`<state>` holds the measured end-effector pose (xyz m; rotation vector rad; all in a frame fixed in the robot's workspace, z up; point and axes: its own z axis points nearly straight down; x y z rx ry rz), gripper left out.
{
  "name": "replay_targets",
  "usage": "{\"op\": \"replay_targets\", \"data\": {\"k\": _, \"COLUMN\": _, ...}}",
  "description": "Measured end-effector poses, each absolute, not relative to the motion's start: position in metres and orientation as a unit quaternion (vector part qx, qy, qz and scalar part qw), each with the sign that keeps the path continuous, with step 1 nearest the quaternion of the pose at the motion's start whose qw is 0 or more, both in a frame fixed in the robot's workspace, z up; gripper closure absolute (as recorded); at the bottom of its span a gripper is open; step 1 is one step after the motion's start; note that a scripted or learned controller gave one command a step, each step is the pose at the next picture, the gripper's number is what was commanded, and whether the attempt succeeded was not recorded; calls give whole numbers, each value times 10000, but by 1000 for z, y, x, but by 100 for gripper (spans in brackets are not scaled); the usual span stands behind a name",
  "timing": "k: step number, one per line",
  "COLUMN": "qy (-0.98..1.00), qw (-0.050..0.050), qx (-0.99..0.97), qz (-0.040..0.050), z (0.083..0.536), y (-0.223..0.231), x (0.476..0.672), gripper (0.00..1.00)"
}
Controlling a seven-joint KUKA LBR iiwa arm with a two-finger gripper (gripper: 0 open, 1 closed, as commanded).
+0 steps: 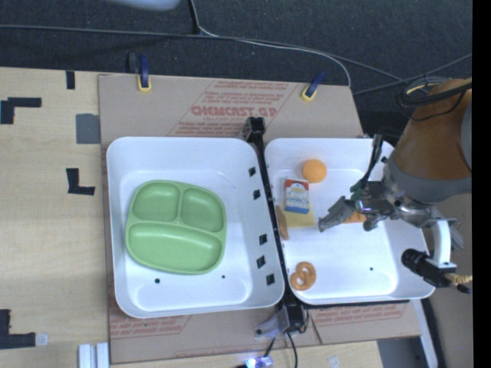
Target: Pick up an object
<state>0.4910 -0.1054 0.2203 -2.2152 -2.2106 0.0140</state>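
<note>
Over the right bin [383,278] | pincer [347,216] low, fingers apparently spread, holding nothing, poised for a grab | small carton [296,196] just left of it | orange ball [314,170] up-left | pretzel [302,275] below-left

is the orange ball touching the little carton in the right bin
Apart. The camera view shows a strip of white bin floor between the orange ball and the carton, below-left of it.
</note>
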Motion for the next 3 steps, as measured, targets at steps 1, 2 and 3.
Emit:
{"op": "replay_targets", "data": {"k": 1, "qy": -7076, "qw": 12, "qx": -7066, "qz": 7, "z": 226, "y": -105, "x": 494, "gripper": 0}}
{"op": "replay_targets", "data": {"k": 2, "qy": -7074, "qw": 23, "qx": -7068, "qz": 16, "z": 165, "y": -103, "x": 490, "gripper": 0}}
{"op": "replay_targets", "data": {"k": 3, "qy": -7073, "qw": 34, "qx": -7069, "qz": 24, "z": 103, "y": -100, "x": 495, "gripper": 0}}
